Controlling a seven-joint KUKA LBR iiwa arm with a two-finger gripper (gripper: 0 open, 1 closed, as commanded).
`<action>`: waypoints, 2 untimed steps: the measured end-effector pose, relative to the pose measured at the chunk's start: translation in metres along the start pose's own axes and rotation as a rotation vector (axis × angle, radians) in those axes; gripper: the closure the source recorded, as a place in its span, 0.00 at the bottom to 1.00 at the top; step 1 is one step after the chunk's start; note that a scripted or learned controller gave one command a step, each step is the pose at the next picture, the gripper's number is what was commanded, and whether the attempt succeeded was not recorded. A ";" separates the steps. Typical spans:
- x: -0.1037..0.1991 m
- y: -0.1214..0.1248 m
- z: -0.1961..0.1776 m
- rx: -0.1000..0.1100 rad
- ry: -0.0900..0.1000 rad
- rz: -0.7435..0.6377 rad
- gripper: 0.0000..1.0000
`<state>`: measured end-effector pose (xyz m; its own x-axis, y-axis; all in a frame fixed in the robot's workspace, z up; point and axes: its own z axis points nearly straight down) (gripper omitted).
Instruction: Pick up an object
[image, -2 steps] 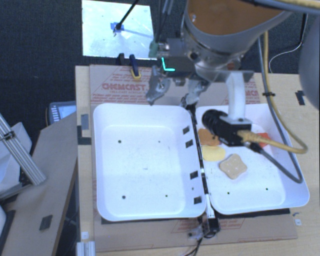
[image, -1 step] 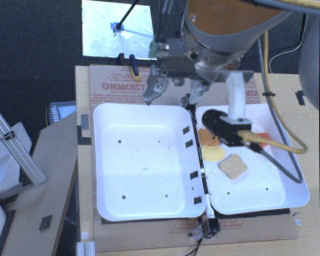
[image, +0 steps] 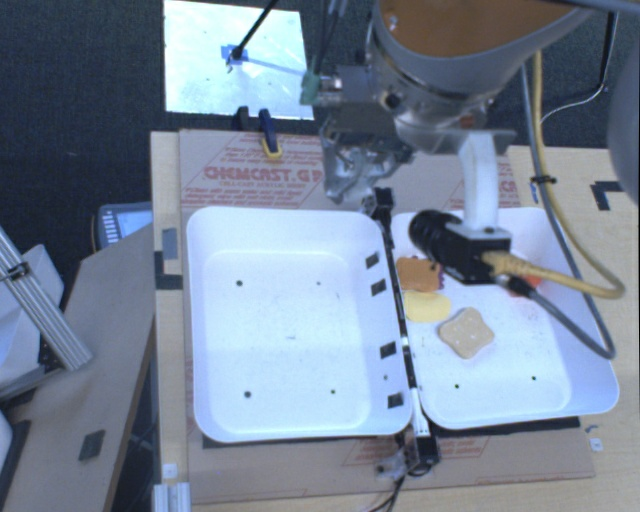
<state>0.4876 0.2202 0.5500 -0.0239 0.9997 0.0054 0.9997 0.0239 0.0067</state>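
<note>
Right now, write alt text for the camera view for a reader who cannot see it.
A grey robot arm reaches in over two shallow white bins set side by side, its claw hanging above the far end of the seam between them. The right bin holds a tan toast-like piece, a yellow piece and an orange piece; the left bin lies alongside.

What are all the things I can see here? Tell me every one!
White bins: two, white, side by side on the bench; left bin, right bin.
Toast-shaped piece: one, tan, in the right bin.
Yellow piece: one, yellow, right bin, just above-left of the toast.
Orange piece: one, orange, right bin, near the divider.
Clips: several, dark, along the seam between the bins.
Cardboard sheet: one, brown with red print, under the bins.
Arm: one, grey with orange, over the bins' far edge.
Gripper: one, metallic.
</note>
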 end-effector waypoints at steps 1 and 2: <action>0.000 0.000 0.000 0.001 0.000 -0.002 0.00; -0.004 0.148 0.238 0.011 -0.009 0.026 0.00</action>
<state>0.6377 0.2209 0.3128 0.0019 1.0000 -0.0038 1.0000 -0.0019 -0.0046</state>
